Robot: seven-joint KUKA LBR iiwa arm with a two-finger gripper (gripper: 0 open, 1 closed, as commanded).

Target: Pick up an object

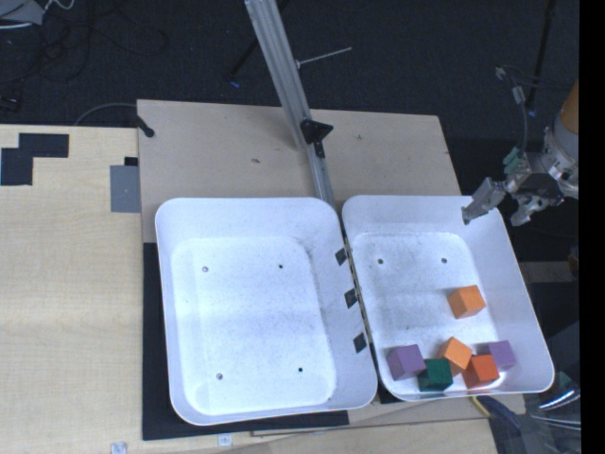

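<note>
**benchwatcher:** Camera view looks like nothing's happened yet. How far along are you?

**iiwa_arm:** Basically at the start, I'd say. My gripper [504, 203] hangs over the upper right corner of the right bin [416, 244], fingers spread apart with nothing between them. Nothing is picked. Whole job is left: choose a block, drop down, close, lift.

**benchwatcher:** Where's the stuff?

**iiwa_arm:** All in the right bin, toward its near end. One orange cube [466, 301] sits alone, well apart from the others. Then a cluster along the near rim: purple cube [406, 360], green cube [436, 375], a second orange block [458, 352], a red-orange block [481, 371] and a smaller purple block [501, 354]. Those are packed close, some touching.

**benchwatcher:** What are they made of?

**iiwa_arm:** My guess is foam or painted wood: matte, flat faces, crisp edges, no shine. Boxy shapes should suit flat fingers. The bins are smooth white plastic with rounded corners and faint speckling. The left bin [246, 244] has just a bare floor. I'd go for the lone orange one since it has room around it.
</note>
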